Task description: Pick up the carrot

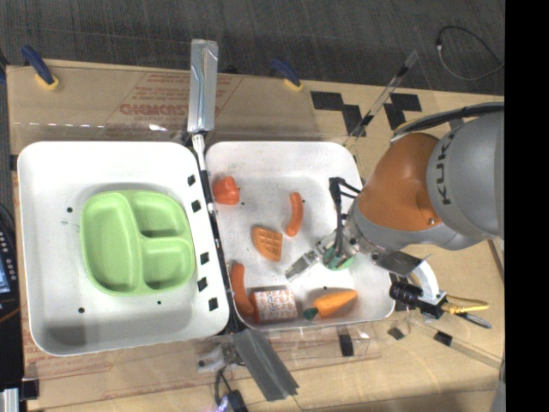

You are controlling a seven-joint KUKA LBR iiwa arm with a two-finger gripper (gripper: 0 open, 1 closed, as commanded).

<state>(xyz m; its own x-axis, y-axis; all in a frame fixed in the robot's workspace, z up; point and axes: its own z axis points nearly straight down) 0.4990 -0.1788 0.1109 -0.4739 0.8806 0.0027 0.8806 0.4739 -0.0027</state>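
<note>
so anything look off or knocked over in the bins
Nothing looks spilled or broken. The can lies on its side by the right bin's near wall, between a sausage and the carrot. The green tray sits flat in the left bin.

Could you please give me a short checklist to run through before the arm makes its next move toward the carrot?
1. Carrot located: ok. The carrot lies near the front wall of the right bin.
2. Carrot free of the tool: ok. The tool sits just above it in the view, nothing between them.
3. Tool state: cannot tell.
4. Neighbours near the carrot: not ok. The can lies close on its left.
5. Room toward the bin wall: not ok, the carrot is close to the front edge.
6. Green tray out of the way: ok, it is in the left bin.
</note>
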